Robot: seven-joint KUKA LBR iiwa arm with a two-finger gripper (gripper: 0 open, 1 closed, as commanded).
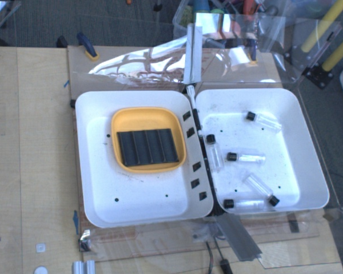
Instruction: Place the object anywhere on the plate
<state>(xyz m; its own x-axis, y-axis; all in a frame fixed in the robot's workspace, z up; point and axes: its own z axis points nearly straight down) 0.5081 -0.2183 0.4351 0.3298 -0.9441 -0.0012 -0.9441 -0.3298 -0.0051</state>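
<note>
Camera view looks down on the left bin and the right bin, set edge to edge on the wooden bench. Whether the pincer is released, clenched or grasping anything cannot be told from this moment. In the left bin, toward its far half, sits the yellow plate, a rounded square dish with a raised rim. A dark ribbed block lies flat inside it, with grooves running front to back, covering most of the plate's floor and touching or nearly touching the near rim. The right bin holds five clear vials with black caps, all lying on their sides and apart from one another. The first vial is toward the far side. The second vial lies just beside the divider between the bins, its cap pointing away. The third vial is near the middle, cap to the left. The fourth vial lies slantwise toward the near right, cap at its near end. The fifth vial rests along the near wall, cap to the left. Small black clips line the seam where the two bins meet. Behind the bins, crinkled clear plastic lies on the bench.
</note>
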